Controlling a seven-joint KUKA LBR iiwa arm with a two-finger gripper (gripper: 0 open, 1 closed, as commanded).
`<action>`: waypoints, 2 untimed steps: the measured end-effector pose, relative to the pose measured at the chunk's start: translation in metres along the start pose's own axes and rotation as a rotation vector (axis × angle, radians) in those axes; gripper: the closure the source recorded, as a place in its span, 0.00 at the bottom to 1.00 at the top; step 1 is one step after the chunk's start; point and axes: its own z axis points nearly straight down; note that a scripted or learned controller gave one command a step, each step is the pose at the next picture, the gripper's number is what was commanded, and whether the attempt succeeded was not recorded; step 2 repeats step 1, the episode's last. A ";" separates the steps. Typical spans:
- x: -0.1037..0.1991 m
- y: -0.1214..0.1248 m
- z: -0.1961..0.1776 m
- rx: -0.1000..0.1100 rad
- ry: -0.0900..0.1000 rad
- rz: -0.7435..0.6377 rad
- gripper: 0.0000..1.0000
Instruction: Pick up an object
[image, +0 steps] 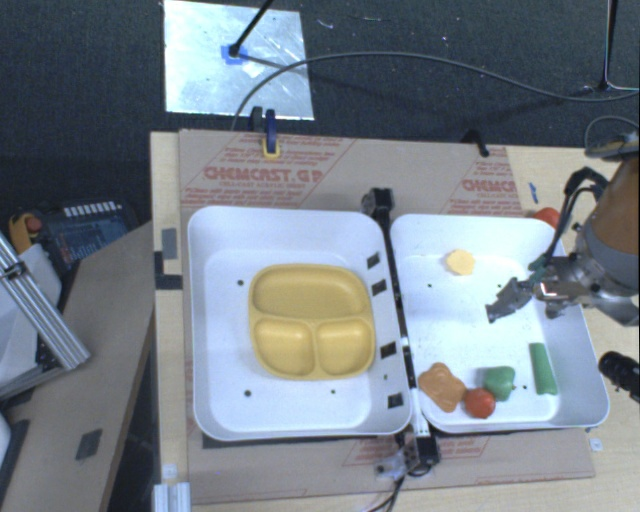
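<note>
While a yellow divided tray (308, 320) sits in the left bin (215, 300), the right bin (575, 400) holds a yellow piece (461, 262), orange, red and green items along its near edge, and the gripper (500, 307) hovering mid-bin, fingers apart, holding nothing.

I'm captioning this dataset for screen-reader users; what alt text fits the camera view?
A grey robot arm's claw hovers over the right white bin, which has a yellow piece, an orange piece, a red piece and two green pieces in it. The left bin has a yellow divided tray in it.
</note>
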 end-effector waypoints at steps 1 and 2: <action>0.007 0.002 0.044 0.005 0.002 0.001 0.00; 0.007 0.002 0.044 0.005 0.002 0.001 0.00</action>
